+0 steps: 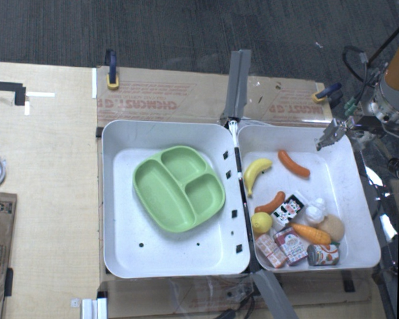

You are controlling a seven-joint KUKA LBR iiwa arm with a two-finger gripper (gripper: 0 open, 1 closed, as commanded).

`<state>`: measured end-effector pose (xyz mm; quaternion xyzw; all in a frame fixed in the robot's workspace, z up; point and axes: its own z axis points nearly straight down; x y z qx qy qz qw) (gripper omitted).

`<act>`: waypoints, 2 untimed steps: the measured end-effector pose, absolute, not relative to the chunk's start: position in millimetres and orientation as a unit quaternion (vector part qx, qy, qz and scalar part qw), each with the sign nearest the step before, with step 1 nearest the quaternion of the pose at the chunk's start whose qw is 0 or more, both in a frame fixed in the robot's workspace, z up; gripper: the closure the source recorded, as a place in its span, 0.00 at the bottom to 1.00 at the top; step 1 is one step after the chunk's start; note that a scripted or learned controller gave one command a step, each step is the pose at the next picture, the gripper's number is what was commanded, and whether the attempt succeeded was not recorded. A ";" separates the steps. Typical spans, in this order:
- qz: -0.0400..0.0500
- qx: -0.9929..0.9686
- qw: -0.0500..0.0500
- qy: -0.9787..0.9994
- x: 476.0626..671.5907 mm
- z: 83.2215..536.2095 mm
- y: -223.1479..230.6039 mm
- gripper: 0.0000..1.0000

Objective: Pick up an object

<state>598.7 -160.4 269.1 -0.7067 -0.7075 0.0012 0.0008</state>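
Hovering at the right bin's (358, 194) far right corner, the gripper (331, 135) has nothing visibly between its tips; spread or pressed together, cannot tell. Approach step, nothing picked. Nearest target: sausage (294, 163) just below-left. Next move calls for descent onto it.

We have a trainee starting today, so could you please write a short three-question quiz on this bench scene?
1. True or false: the green plate lies in the right bin.
2. Which fruit lies nearest the divider? A banana B lemon C carrot
3. Fill in: the end effector hovers over the right bin's ____ corner.

Key: 1 false; 2 A; 3 far right.
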 end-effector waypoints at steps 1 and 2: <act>0.000 -0.686 0.000 -0.728 625.7 94.8 -159.6 0.00; 0.001 -0.686 -0.001 -0.727 625.7 104.2 -160.8 1.00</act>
